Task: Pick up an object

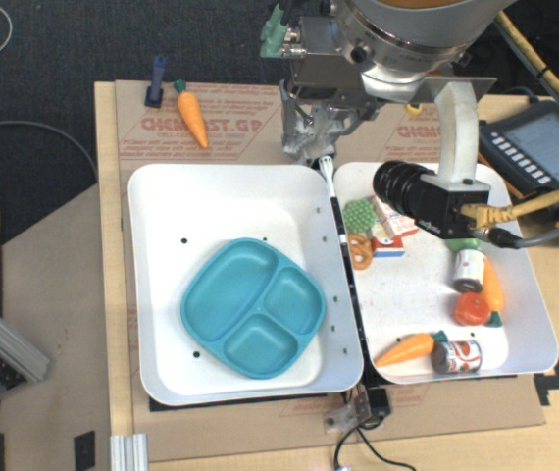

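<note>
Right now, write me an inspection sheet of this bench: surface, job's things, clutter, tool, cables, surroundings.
Surface: two white bins side by side on a cardboard sheet; left bin, right bin.
Job's things: teal divided plate in the left bin; in the right bin a carrot, a can, a tomato, a small bottle, a green packet.
Clutter: a second carrot and a blue clip on the cardboard behind the bins.
Tool: tool hangs above the bins' back edge; nothing seen held.
Cables: a cable at the front edge.
Surroundings: dark carpet; tablet to the right.
</note>
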`<state>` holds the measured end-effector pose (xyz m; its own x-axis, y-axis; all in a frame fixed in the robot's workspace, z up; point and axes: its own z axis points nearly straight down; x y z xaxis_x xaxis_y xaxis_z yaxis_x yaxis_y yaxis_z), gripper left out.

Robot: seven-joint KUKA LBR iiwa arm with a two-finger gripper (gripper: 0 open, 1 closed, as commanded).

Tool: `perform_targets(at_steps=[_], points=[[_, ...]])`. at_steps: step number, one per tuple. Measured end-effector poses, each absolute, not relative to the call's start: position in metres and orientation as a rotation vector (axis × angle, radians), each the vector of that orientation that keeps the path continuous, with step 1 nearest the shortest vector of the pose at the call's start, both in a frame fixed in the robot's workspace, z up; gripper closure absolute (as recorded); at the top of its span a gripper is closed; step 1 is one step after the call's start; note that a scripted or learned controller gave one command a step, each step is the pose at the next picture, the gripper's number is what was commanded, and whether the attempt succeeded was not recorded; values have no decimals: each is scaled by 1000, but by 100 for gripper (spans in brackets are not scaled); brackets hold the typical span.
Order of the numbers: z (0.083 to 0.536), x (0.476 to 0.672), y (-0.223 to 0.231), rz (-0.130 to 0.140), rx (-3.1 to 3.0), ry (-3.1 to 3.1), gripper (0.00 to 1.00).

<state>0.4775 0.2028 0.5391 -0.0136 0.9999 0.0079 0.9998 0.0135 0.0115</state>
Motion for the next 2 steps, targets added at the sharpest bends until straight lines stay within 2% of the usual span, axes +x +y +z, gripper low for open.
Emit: perform_targets(at_steps=[1, 2], points=[[390, 478, 165, -25, 2232, 2220, 100], [226, 478, 225, -25, 2223, 2232, 100]])
